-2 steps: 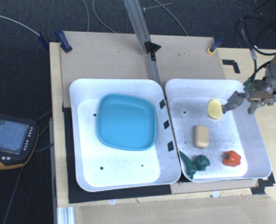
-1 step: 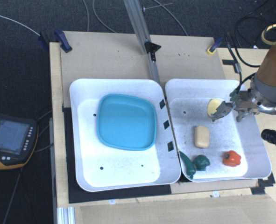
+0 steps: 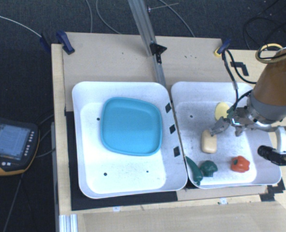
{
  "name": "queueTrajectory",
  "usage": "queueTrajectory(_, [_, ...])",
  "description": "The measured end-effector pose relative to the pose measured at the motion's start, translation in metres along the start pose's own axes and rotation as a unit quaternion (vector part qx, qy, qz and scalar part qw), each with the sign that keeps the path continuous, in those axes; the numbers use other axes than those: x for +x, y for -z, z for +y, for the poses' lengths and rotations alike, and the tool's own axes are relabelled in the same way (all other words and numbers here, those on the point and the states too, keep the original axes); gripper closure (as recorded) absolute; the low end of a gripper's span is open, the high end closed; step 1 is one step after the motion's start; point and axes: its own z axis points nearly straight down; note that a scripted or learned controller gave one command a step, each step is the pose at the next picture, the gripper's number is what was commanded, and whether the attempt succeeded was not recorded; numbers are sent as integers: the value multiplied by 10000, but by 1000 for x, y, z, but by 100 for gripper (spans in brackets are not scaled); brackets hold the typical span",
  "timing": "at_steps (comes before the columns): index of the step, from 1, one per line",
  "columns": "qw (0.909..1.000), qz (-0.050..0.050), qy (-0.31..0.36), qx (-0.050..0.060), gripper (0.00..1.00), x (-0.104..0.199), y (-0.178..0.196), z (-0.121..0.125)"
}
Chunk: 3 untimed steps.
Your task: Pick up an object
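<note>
In the right bin [image 3: 191, 93] lie a beige oval block [image 3: 209, 142], a yellow object [image 3: 221, 110], a red pepper-like object [image 3: 239, 164] and a green object [image 3: 208, 167]. A darker green piece [image 3: 193, 170] rests against the bin's left wall. My gripper [image 3: 227, 127] hangs over the middle of this bin, between the yellow object and the beige block. Its fingers are spread open with nothing between them. The left fingertip [image 3: 216, 128] is just above the beige block's upper edge. The arm's wrist hides part of the bin's right side.
The left bin [image 3: 84, 129] holds a large blue square plate [image 3: 131, 125]. A metal pole [image 3: 145, 18] slants over the bench toward the gap between the bins. Cables [image 3: 232, 71] run down to the wrist. A teach pendant [image 3: 9, 146] lies off the bench at left.
</note>
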Motion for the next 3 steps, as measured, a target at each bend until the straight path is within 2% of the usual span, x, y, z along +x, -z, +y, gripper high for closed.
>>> queueTrajectory(1, [10000,-2,7,-49,0,1,-36,2])
queueTrajectory(2, [10000,-7,9,-68,100,1,-24,3])
queueTrajectory(3, [10000,-13,-1,-54,100,-1,35,-4])
